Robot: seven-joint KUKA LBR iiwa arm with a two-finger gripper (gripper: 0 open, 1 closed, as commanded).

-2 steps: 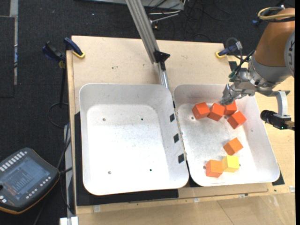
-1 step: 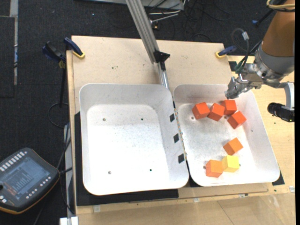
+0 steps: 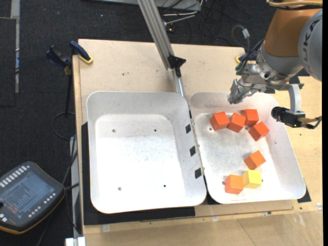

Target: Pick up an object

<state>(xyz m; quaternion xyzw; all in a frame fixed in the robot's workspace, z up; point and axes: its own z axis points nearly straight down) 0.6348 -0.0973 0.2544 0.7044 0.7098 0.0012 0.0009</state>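
Matte orange cubes (image 3: 237, 122), prob. foam; grey jaws above.

Arm (image 3: 300, 32): bulbous orange segment (image 3: 288, 24) at upper right, glossy, ringed at top by a thin pale band. Grey casing alongside with dark lettering, partly cut off at frame edge. Silver-grey metallic wrist flange (image 3: 274, 73) below orange section. Thin dark cables looped near wrist, small green-yellow connector at side. Gripper (image 3: 237, 97): grey metal, compact, tapering. White bracket carrying black cylindrical attachment (image 3: 287, 116) at side.
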